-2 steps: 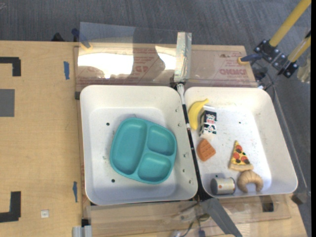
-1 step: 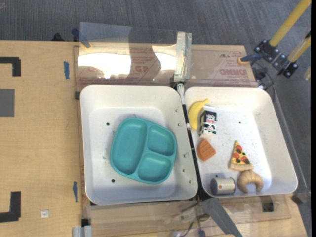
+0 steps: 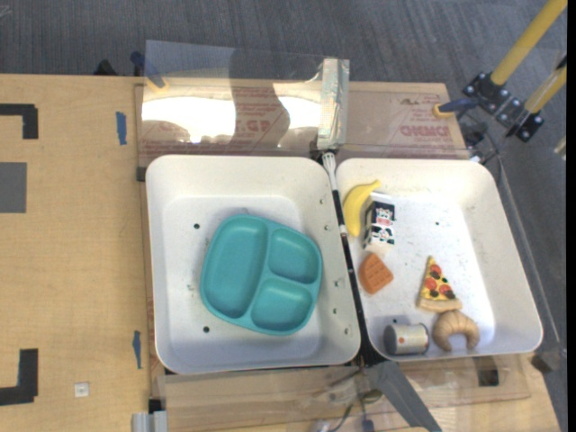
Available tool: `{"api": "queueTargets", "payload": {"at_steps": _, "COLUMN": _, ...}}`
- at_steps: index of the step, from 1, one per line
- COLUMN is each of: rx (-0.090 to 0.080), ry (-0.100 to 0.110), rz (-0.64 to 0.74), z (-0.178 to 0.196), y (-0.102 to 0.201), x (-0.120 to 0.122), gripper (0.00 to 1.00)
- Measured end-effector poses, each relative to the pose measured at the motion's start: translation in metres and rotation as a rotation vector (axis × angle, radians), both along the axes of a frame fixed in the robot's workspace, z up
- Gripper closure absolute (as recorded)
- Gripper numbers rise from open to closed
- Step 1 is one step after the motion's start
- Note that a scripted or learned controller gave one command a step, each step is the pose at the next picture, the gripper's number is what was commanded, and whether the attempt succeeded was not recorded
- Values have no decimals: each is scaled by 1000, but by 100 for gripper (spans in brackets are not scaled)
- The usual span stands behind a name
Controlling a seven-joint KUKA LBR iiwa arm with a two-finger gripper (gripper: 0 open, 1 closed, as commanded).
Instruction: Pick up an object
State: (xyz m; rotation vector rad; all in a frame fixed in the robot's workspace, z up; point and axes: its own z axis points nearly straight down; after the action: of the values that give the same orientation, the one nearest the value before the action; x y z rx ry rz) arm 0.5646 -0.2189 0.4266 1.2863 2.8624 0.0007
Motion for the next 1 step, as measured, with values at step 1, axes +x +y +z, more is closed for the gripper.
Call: {"api": "queueTargets", "payload": {"at_steps": 1, "rx": -1, "ry": -4, "rz": -322, "z": 9, "y": -4, "x": 6, "gripper": 100}}
